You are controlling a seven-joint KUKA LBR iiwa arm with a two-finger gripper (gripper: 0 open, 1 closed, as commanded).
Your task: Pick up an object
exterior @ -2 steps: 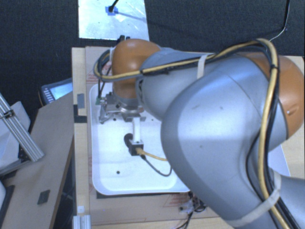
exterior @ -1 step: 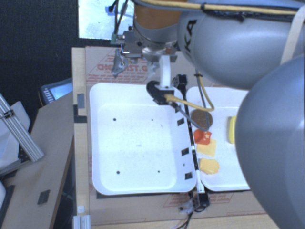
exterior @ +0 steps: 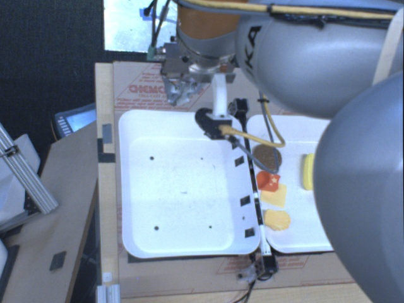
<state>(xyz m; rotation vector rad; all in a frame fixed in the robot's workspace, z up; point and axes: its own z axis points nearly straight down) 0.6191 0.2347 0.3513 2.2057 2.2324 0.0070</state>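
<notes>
My gripper (exterior: 180, 92) hangs over the cardboard just behind the back rim of the left bin (exterior: 126, 169), well away from the objects. In the right bin (exterior: 293, 242), near its left wall, lie a dark brown round piece (exterior: 267, 158), a red piece (exterior: 268, 182), a pale yellow wedge (exterior: 274, 197) and an orange-yellow lump (exterior: 278, 219). A yellow oblong object (exterior: 307, 171) lies a little to their right, partly behind the arm. Nothing shows under the gripper.
The grey arm covers most of the right bin's right side. A cardboard sheet (exterior: 136, 87) with red print lies under and behind the bins. A black divider strip (exterior: 249, 188) with clips runs between the two bins.
</notes>
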